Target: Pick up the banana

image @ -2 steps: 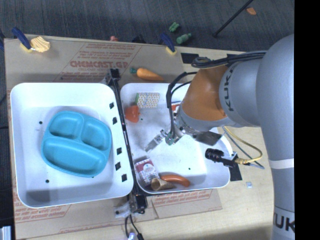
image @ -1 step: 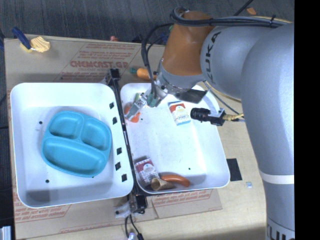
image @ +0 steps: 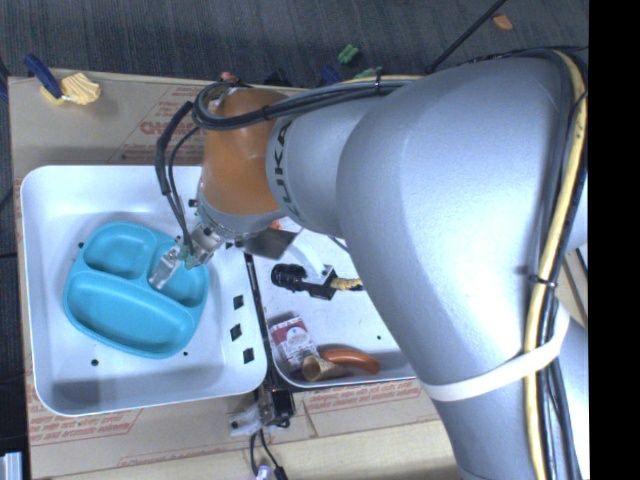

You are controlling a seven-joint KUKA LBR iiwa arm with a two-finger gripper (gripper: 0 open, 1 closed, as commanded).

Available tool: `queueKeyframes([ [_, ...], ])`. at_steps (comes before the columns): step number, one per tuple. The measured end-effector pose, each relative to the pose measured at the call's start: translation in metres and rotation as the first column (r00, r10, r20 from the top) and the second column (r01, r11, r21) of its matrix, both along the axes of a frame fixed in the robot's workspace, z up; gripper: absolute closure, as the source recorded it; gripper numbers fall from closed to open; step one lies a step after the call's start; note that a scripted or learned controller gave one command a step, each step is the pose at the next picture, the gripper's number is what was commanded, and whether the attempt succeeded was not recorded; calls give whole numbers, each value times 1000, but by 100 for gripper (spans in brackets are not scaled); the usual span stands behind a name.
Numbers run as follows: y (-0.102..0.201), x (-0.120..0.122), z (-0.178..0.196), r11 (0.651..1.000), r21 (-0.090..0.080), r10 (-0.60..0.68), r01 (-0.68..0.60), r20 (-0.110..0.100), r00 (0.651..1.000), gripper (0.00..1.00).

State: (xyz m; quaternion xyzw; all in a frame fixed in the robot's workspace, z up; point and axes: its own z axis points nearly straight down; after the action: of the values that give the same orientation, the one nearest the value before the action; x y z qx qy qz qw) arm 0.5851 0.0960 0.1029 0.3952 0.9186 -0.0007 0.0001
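My gripper [image: 168,267] hangs low over the right side of a blue divided plate [image: 118,313] in the left bin [image: 45,348], close to the plate's surface or touching it. I see nothing yellow at the gripper. In the right bin [image: 345,313], near its front edge, lies a curved orange-brown elongated thing [image: 348,359] with a tan end; I cannot tell whether it is the banana. The big grey arm covers most of the right bin.
A small red-and-white packet [image: 290,336] lies beside the orange-brown thing. The bins share a middle wall [image: 255,313] just right of the gripper. Bare white floor shows in the left bin in front of the plate.
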Motion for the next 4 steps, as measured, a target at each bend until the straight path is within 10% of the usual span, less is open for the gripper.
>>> queueKeyframes([
  [1, 23, 44, -2, 1000, -14, -1, 1, 0, 1000, 0],
  [4, 23, 43, -2, 1000, -14, -1, 1, -1, 1000, 0],
])
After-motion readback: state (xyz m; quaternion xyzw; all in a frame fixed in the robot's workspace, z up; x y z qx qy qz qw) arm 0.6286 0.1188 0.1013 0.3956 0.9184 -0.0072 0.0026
